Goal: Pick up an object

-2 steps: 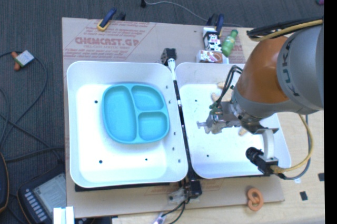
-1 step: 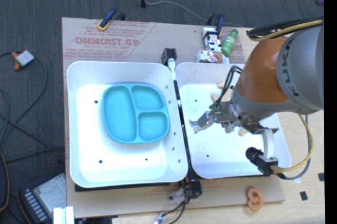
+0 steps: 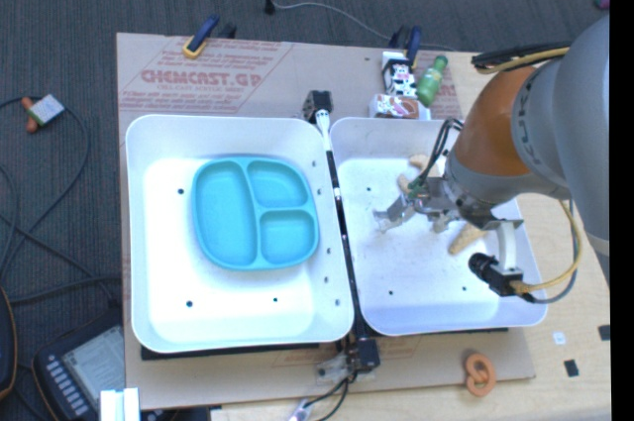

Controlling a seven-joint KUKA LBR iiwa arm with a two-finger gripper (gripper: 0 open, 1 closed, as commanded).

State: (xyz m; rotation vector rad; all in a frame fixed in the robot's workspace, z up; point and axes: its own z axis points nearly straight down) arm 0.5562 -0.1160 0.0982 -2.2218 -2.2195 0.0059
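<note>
I see the arm [image 3: 540, 137] reaching in from the right, and its gripper [image 3: 421, 209] hangs low in the right bin [image 3: 396, 305]. Its fingers [image 3: 393, 214] look spread apart with nothing between them. Some tan bits [image 3: 462, 239] lie just beside the gripper, partly hidden by it, and a blue tray [image 3: 254, 213] sits in the left bin [image 3: 163, 305].
</note>
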